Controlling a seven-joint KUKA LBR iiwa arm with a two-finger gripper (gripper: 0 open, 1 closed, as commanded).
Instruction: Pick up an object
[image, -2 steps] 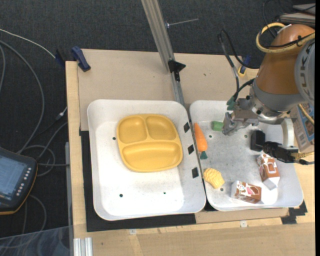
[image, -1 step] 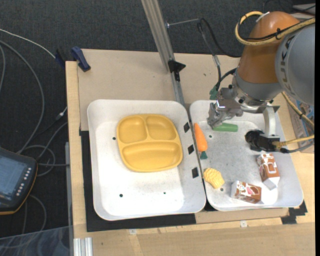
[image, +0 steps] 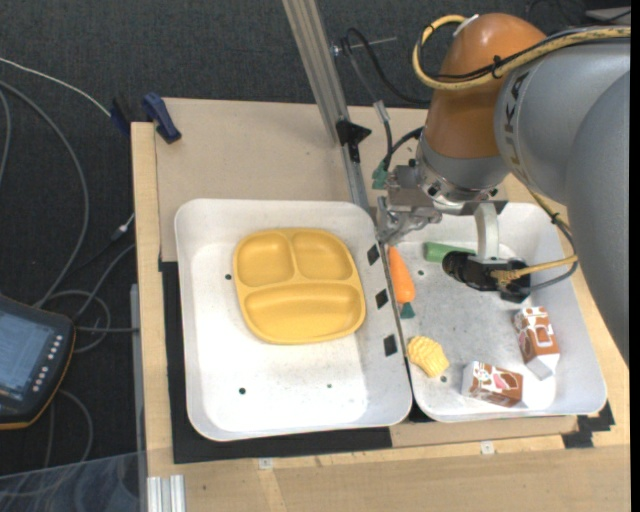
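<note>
My gripper (image: 398, 222) hangs over the left side of the right bin (image: 575, 340), just above the top end of an orange carrot (image: 401, 278). The carrot lies along the bin's left wall. A yellow corn piece (image: 428, 355) rests below the carrot. Two brown and white cartons lie at the bin's lower right, one (image: 496, 383) near the front wall and one (image: 537, 335) further right. A small green thing (image: 438, 250) lies right of the gripper, partly hidden by the wrist hardware.
The left bin (image: 205, 380) holds a yellow divided plate (image: 298, 284). A metal post (image: 325, 70) rises from the bench behind the bins. The grey arm with its orange band (image: 480, 60) covers the right bin's upper right.
</note>
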